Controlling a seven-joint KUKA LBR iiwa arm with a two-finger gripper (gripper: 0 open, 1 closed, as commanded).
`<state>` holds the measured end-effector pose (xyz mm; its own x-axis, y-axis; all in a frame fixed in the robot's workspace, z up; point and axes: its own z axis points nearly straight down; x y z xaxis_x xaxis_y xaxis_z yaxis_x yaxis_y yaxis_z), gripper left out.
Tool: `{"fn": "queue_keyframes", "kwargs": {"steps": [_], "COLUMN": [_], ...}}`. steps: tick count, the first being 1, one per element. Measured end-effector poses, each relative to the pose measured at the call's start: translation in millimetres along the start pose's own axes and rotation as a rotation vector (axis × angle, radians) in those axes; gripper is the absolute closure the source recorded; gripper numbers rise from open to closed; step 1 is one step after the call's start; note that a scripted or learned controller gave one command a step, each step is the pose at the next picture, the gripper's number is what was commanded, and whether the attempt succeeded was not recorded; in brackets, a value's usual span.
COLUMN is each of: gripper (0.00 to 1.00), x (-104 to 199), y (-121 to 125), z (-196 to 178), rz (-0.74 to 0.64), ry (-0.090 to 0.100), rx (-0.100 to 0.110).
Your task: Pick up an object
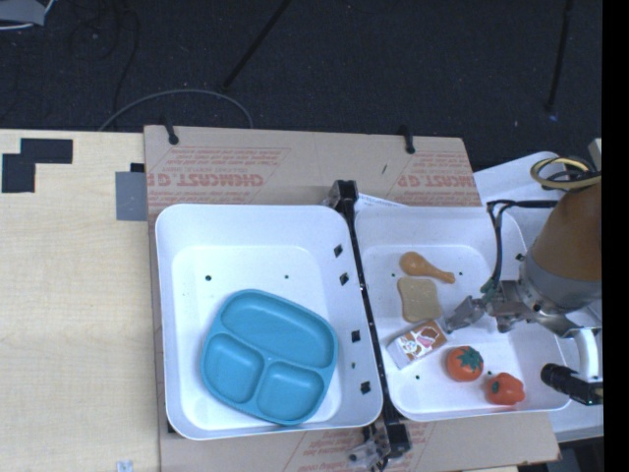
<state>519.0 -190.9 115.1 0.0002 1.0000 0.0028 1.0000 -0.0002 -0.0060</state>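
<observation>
In the right bin lie an orange drumstick-shaped toy, a tan bread slice, a small white and red carton, and two red-orange tomato-like toys. My gripper hangs low over the bin's right half, just right of the bread slice and above the nearer tomato. The arm's orange band and grey wrist rise behind it at the right edge. Nothing shows between the fingers.
The left bin holds a blue three-compartment plate. A black divider runs between the bins. Cardboard lies under both bins, with a wooden bench top to the left. Cables and a black part sit at the far right.
</observation>
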Motion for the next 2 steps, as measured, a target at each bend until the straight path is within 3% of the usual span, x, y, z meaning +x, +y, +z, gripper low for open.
{"fn": "queue_keyframes", "kwargs": {"steps": [1,2], "gripper": [1.00,1.00], "x": [-1,-9], "y": [0,4], "z": [-12,-57], "rz": [0.003,0.001], "ry": [-0.001,-0.003], "rx": [-0.001,-0.007]}}
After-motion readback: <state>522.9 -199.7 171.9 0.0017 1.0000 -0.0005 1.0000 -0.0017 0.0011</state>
